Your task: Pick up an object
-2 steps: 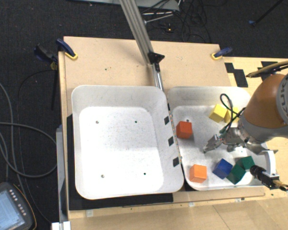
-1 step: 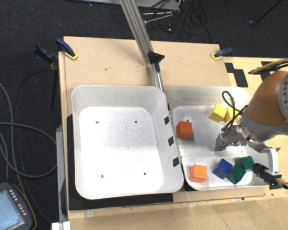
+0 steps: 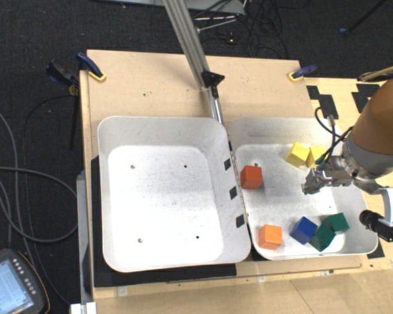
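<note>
The yellow block (image 3: 299, 154) lies in the right bin (image 3: 275, 139), near its far right part, turned so its corners point diagonally; it is roughly cubic, with no clear long axis. Just beside it, to the right and slightly nearer, the hand (image 3: 312, 183) hangs low over the bin floor, reaching in from the right under the grey arm (image 3: 378, 126); how far it is open cannot be told, and nothing is seen held. Elsewhere in that bin sit a red-orange block (image 3: 251, 176), an orange block (image 3: 270, 236), a blue block (image 3: 305, 229) and two green blocks (image 3: 331, 231). The left bin (image 3: 160, 188) rests alongside on the tan surface (image 3: 150, 84), over dark carpet (image 3: 33, 31) with cables.
</note>
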Action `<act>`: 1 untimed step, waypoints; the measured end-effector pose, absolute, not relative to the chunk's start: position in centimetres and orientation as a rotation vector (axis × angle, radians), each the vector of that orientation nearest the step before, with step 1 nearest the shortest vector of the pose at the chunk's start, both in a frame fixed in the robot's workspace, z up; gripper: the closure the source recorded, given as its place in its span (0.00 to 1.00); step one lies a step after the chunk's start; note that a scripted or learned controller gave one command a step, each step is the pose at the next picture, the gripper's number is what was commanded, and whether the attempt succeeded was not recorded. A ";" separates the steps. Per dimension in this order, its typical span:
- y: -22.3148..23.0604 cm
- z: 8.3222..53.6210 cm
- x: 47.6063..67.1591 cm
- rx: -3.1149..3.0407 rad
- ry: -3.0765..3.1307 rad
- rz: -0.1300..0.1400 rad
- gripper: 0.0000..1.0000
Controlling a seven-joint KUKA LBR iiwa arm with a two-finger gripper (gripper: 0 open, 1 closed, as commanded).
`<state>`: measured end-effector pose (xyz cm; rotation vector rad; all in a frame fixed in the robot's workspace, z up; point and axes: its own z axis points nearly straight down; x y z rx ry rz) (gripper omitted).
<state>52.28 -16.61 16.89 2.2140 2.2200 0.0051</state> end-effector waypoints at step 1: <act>-16.6 21.7 52.5 2.213 2.221 0.005 1.00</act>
